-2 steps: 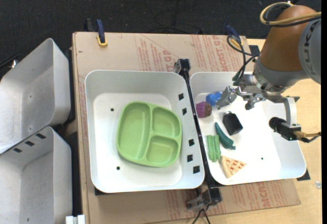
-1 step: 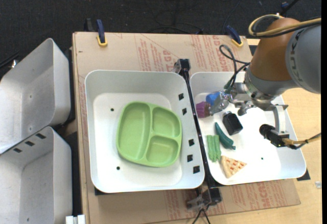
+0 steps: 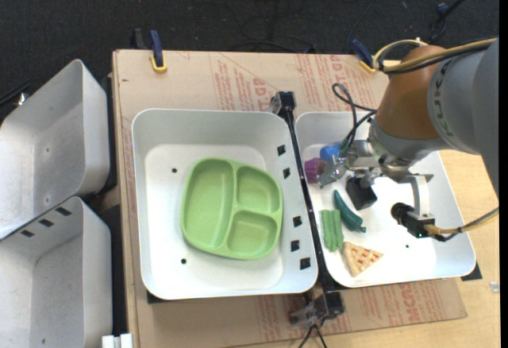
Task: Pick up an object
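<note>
My gripper [image 3: 347, 172] hangs low over the left part of the right bin [image 3: 452, 259], under the grey arm with its orange band. Just left of it lie a purple object [image 3: 313, 171] and a small blue object [image 3: 330, 152], both very close to the gripper. Below the gripper a dark green curved piece [image 3: 348, 211] lies beside a lighter green pod [image 3: 330, 229]. A pizza slice [image 3: 362, 259] rests near the bin's front edge. Nothing is visibly held.
The left bin [image 3: 151, 259] holds a light green divided plate [image 3: 232, 209]. A black divider with clips [image 3: 302, 179] runs between the two bins. Two more white bins [image 3: 48, 179] stand off the bench at the far left.
</note>
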You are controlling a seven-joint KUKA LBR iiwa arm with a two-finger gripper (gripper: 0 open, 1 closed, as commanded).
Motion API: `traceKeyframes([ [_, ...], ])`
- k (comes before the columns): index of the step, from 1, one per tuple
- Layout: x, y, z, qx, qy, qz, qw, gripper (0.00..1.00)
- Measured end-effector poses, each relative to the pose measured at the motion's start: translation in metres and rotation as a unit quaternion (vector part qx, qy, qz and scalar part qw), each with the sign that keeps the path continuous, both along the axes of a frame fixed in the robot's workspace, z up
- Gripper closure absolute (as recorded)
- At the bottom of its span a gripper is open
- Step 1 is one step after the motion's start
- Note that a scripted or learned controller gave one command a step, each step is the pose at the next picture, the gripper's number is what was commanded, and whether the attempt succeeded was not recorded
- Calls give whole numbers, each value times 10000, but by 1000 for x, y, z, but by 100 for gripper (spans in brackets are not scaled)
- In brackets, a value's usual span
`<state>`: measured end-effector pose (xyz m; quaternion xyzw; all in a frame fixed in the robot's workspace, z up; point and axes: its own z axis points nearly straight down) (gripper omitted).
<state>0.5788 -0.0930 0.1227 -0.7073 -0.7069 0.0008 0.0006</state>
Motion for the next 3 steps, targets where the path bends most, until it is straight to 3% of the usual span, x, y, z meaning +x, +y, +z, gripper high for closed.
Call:
traceKeyframes([
  [1,1,-1,13,-4,-19,-7,10000,100],
  [3,-12,3,111,-2,-31,16,10000,100],
])
